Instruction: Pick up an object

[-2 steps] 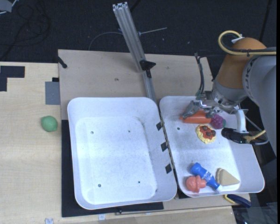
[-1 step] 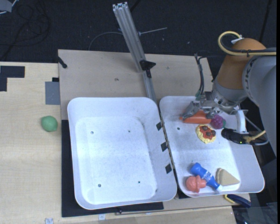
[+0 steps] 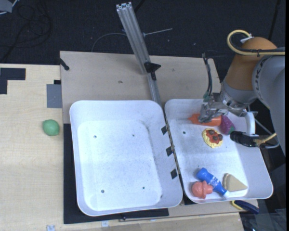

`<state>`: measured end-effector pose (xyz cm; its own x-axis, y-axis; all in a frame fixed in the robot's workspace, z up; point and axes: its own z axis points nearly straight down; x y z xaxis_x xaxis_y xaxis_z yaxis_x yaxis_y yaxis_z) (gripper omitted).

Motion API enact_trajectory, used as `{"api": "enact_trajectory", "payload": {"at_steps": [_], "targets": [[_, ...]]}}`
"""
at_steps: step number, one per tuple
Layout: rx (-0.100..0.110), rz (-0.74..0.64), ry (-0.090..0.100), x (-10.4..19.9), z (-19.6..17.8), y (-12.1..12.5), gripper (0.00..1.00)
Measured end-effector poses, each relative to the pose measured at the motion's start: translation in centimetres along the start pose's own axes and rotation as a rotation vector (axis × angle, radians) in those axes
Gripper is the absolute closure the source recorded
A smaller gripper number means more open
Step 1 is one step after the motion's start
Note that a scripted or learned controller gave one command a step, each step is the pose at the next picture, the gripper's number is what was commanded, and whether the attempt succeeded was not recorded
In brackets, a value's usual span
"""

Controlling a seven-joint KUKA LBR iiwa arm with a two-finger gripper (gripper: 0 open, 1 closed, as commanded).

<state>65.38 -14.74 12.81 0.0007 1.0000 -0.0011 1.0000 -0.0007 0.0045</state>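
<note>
End effector [image 3: 211, 112] sits low over the back of the right bin [image 3: 253, 189], right on top of the orange piece [image 3: 202, 120], which lies flat on the bin floor with its long axis running roughly left-right across the view. Its left end pokes out from under the tool toward the bin divider; the right end is hidden under the wrist. Can't tell whether it's wide or narrow, the metal is too cluttered from this angle, and nothing is visibly held. Purple object [image 3: 227, 124] is just beside, on the arm side, touching or nearly touching the orange one. Yellow-red item [image 3: 212, 138] lies a bit nearer the front, apart from both. My read: the orange piece is the target, directly below, so the move is straight down, and the purple neighbour could foul it.
</note>
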Motion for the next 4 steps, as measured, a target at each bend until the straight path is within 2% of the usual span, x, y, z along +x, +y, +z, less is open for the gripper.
{"api": "enact_trajectory", "payload": {"at_steps": [1, 3, 4], "targets": [[0.001, 0.000, 0.000, -0.1, -4.9, -0.9, 1.00], [0.001, 0.000, 0.000, -1.1, -13.8, -0.8, 1.00], [0.005, -0.003, 0.002, 2.7, -13.7, -2.5, 1.00]]}}
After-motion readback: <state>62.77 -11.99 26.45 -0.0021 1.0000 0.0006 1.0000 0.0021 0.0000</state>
